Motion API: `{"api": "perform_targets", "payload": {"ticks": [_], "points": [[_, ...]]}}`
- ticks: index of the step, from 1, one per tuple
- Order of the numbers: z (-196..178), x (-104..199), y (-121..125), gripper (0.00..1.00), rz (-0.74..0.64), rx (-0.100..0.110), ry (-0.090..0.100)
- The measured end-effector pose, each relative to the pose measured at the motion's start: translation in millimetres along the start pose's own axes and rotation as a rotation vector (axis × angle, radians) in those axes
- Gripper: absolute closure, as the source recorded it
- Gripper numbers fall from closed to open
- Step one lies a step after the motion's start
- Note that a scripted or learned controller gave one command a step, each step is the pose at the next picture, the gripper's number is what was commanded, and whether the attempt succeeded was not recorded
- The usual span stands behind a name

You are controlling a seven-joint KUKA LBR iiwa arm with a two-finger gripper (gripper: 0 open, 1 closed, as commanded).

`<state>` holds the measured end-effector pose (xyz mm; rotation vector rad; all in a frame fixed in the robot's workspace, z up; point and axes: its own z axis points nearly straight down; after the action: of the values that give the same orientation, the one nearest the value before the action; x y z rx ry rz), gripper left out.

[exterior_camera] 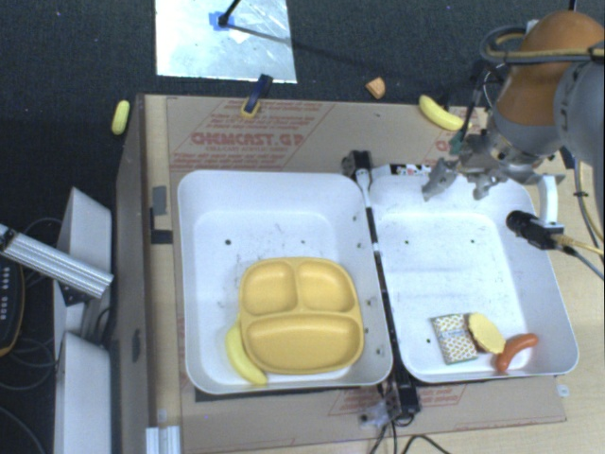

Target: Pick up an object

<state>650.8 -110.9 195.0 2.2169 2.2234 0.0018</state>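
So the easiest pick is probably the sausage (pixel 516 350) in the right bin's (pixel 473 235) front corner, just beside a yellow chip (pixel 486 333) and checkered cracker (pixel 455 338). Small orange toy, looks light, smooth, maybe slippery; I'd pinch it across the middle. Gripper (pixel 459 183) hangs splayed and empty over the bin's back edge, well apart.
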Motion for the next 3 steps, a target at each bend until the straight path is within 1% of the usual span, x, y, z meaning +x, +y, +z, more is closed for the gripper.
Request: {"api": "perform_targets", "payload": {"ticks": [1,2,3], "points": [[58,-86,1,0.00,0.002,0.002,-0.002],[110,-94,18,0.00,-0.002,0.002,0.002],[98,-95,19,1.00,-0.005,-0.004,-0.002]]}}
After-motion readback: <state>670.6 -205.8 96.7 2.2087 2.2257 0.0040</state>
